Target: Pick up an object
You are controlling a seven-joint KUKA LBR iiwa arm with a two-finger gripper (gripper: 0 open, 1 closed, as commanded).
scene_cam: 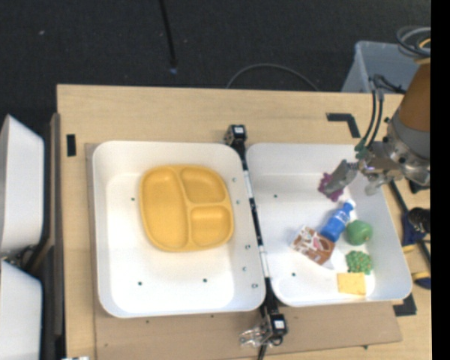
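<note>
The nearest edge of the wooden bench (172, 336) runs along the bottom, bearing two white bins side by side. The left bin (120, 276) holds a yellow divided plate (186, 206), lying flat a little toward 12 o'clock of the bin's middle.

The right bin (285, 163) holds a cluster of small things in its 4 o'clock quarter. Leftmost is a red-and-white printed packet (313, 244); touching it at 1 o'clock is a blue bottle (336, 223), tilted, its white cap pointing toward 1 o'clock. At 3 o'clock of the bottle sits a green round fruit (358, 232); just below it a green leafy piece (358, 261), and below that a yellow block (351, 283).

The gripper (343, 178) hangs over the bin's 2 o'clock area, with a purple object (331, 185) at its tip. Whether the claw is wide, narrow or clamped on that object cannot be told.
</note>
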